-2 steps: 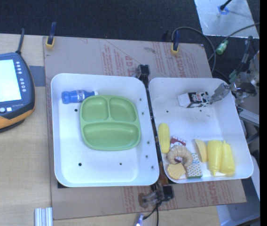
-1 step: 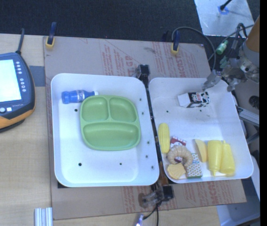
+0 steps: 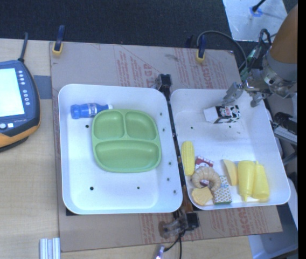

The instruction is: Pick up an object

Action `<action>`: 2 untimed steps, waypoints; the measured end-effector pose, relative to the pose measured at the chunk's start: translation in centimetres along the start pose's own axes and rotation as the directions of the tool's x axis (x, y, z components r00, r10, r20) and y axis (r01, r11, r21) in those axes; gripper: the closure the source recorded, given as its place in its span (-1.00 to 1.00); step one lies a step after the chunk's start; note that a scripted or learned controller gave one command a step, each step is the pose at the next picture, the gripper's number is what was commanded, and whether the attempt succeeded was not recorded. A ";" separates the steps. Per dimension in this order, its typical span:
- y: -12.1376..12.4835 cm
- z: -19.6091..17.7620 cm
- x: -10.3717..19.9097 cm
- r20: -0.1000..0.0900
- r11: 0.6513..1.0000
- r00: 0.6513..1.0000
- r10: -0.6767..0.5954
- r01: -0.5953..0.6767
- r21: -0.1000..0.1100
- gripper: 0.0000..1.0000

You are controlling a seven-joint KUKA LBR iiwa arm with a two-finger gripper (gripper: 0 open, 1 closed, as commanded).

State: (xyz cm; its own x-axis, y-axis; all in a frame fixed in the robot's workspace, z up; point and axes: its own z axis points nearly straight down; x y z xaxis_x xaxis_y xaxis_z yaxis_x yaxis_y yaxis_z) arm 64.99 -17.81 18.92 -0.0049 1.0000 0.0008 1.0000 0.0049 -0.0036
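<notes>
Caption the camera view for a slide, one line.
Gripper at the right bin's far edge near a black-and-white carton; green divided plate in the left bin.

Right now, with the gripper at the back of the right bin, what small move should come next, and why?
Probably a short drop down and slightly left onto the small black-and-white carton. The gripper sits just up and right of it, near the back of the right bin, and nothing shows between its fingers. The carton lies apart from the food toys, so it looks like the nearest uncluttered target.

Bright, even overhead light — soft short shadows, mild glare on white bins point(image 3: 67, 144), slight overall softness.
</notes>
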 end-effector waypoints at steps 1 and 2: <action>0.6 5.8 0.6 0.001 1.000 1.000 -0.001 0.001 0.001 -1.00; 0.7 4.6 0.6 0.001 1.000 1.000 -0.004 0.004 0.000 1.00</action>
State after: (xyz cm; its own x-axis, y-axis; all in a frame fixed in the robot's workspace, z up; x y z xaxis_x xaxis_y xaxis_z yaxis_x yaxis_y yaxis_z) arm 65.66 -17.23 14.30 -0.0086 1.0000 -0.0007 1.0000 0.0086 -0.0037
